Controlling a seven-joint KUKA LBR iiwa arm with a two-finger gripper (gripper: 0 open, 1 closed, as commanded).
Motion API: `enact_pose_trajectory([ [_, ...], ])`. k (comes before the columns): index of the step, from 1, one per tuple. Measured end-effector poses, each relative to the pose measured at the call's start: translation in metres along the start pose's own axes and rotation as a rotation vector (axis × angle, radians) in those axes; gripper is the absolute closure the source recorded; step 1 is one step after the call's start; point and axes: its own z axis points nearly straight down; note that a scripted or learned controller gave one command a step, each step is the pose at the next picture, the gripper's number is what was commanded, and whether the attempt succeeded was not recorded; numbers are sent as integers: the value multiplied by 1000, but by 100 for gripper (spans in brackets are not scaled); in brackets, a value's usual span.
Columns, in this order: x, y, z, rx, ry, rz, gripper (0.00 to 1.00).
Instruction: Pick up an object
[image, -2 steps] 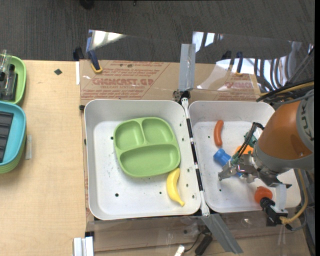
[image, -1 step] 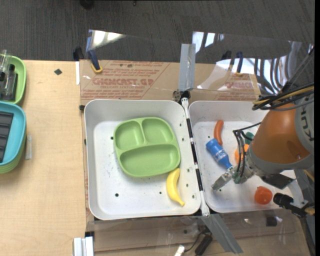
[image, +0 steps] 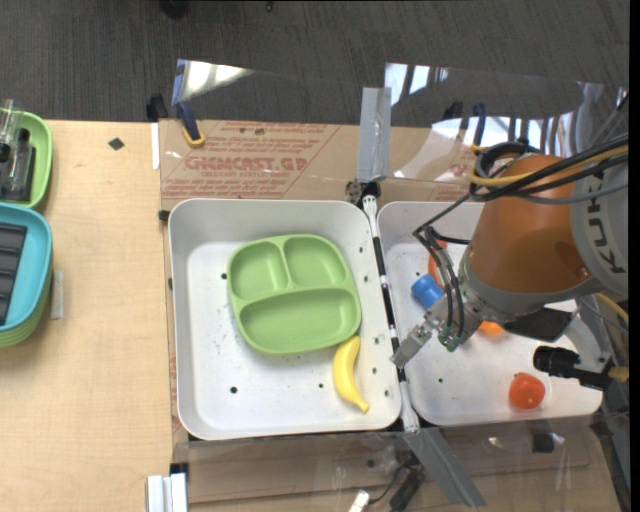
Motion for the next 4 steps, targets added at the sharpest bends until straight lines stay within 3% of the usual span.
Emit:
enact_pose_trajectory([
  [1,61,56,0,2,0,21,0],
  [2,58,55,-6,4,0,28,100],
  [3,103,98,-48,4,-2,341,100],
  [4,150,138,-31,6,-4,719,100],
])
